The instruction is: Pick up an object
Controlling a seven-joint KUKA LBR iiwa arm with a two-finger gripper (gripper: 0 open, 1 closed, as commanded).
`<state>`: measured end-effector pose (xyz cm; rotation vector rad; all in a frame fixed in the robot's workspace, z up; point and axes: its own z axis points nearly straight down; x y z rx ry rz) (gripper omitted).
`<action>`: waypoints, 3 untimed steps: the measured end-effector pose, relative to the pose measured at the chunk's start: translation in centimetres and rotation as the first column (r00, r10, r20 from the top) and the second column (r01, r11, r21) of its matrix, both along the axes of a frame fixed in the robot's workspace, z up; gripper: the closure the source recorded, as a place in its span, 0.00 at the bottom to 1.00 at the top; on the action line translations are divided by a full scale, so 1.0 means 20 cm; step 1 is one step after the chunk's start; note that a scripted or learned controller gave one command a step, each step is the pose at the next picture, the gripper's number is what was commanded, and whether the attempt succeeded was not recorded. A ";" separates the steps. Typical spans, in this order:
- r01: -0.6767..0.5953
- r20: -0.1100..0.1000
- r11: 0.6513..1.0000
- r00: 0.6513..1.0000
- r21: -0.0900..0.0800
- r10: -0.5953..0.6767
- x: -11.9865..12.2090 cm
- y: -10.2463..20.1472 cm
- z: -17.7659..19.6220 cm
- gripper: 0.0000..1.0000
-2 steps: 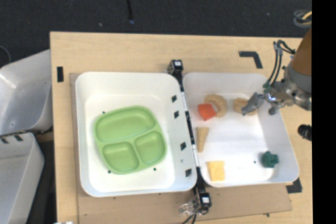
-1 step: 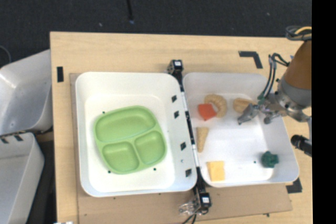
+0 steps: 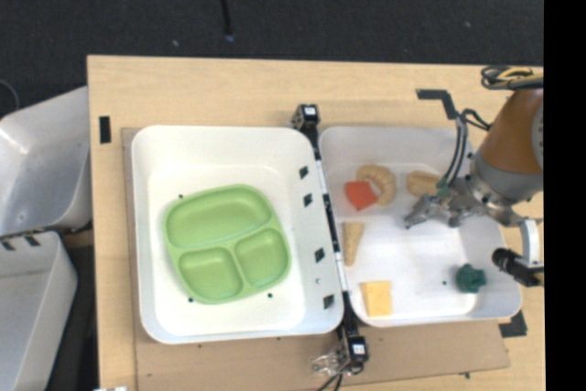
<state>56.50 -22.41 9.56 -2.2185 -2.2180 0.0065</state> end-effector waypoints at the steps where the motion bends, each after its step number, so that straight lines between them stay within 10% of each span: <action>1: 0.001 0.003 1.000 1.000 0.000 -0.001 0.01 -0.01 0.06 1.00; 3: -0.003 0.008 1.000 1.000 -0.001 0.003 -0.03 0.02 0.51 1.00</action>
